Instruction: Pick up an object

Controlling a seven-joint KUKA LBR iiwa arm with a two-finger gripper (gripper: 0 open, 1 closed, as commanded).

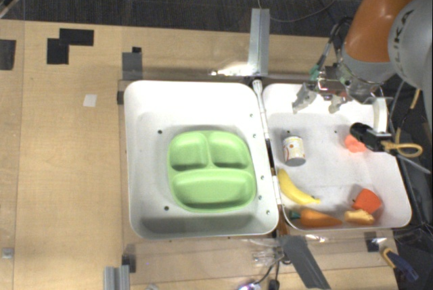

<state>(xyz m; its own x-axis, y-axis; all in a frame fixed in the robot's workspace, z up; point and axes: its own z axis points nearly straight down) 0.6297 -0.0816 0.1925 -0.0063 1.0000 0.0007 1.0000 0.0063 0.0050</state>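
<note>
over the right white bin's (399, 177) far edge, the two-finger gripper (318, 100) hangs with fingers spread, nothing between them. small white can (293, 149), yellow banana (296, 189) and orange block (367, 200) lie below on the floor. pick not started; descent and grasp remain.

Bare floor mid right bin (325, 147); can (293, 149), banana (296, 190) crowd its left.
</note>
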